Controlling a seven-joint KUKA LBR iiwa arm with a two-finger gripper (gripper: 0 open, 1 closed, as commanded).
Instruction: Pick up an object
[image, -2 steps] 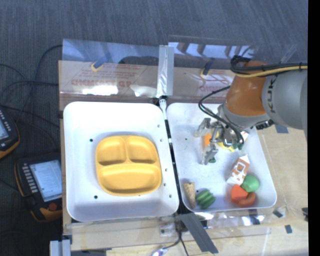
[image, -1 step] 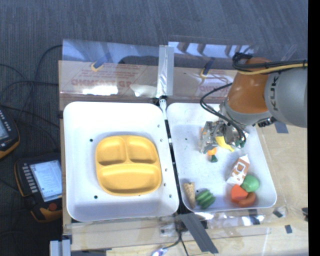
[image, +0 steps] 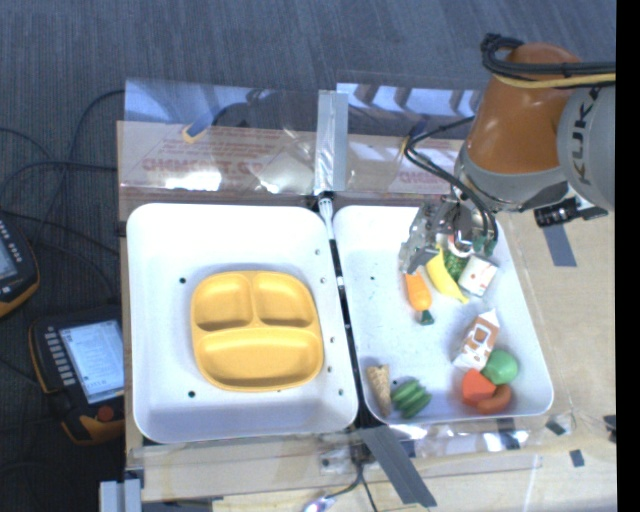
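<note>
You have 1 fixed camera above the bench, looking down at a slant on the 2 white bins: the left bin (image: 150, 300) and the right bin (image: 530, 340) sit side by side mid-frame. It stands far enough back to take in both bins whole, plus dark floor beyond. The arm (image: 530, 110) enters from your upper right.

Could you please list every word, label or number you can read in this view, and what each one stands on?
"KU", white vertical letters on the grey arm.
Red print on the cardboard behind the bins: too blurred to read.
Small carton label: too small to read.
Handheld screen: unreadable.
</note>
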